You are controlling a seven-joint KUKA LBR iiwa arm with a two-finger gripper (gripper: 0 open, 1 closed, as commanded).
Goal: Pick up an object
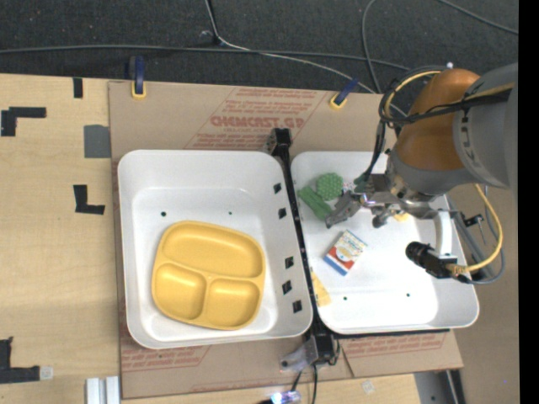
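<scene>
The gripper's (pixel 360 211) two fingers (pixel 340 212) are spread apart with nothing between them, their tips just beside the green brush (pixel 323 194) at the right bin's (pixel 455 310) upper left corner. A small red, white and blue packet (pixel 345 252) lies just below the gripper, apart from it, and a thin yellow strip (pixel 320 289) lies against the divider (pixel 291 225). The left bin (pixel 135 225) holds a yellow sectioned plate (pixel 208 273). The arm (pixel 446 133) comes in from the right, orange band up, wrist bent down over the right bin.
</scene>
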